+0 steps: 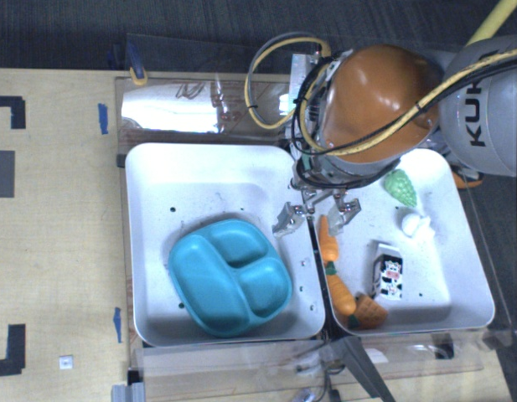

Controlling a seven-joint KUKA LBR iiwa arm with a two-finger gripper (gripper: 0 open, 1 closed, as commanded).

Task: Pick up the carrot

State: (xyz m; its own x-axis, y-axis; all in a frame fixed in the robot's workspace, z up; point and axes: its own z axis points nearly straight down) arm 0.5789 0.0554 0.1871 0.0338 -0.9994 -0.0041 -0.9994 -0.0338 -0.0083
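With the tool (317, 213) spread just above the carrot (328, 243), which lies against the right bin's (469, 224) left wall, one finger may catch that wall.

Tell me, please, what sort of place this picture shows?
Probably a robot lab's grasping test bench, not a kitchen. Two white bins sit on a wooden bench, a grey and orange KUKA arm reaches in, and toy food such as a carrot lies in the right bin.
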